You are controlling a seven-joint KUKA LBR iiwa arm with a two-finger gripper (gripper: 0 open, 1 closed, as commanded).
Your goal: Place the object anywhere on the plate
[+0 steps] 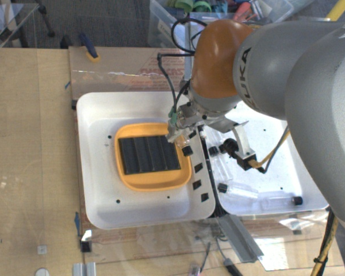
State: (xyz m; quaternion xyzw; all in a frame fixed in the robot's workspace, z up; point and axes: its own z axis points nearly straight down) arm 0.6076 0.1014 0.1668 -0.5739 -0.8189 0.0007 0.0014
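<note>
Yellow-orange plate point(155, 180): rounded rectangle with a raised rim and a dark ribbed inset; lies flat in the left bin point(98, 154), slightly right of its middle.
Object: cannot be made out; nothing clearly seen between the fingers.
Gripper point(181, 135): at the plate's upper right corner, just over the rim; finger spread cannot be told.
Arm point(264, 56): enters from the right, covers part of the right bin point(276, 177).
Open room: bare white floor left of, above and below the plate.
Edges: bins meet just right of the plate.
</note>
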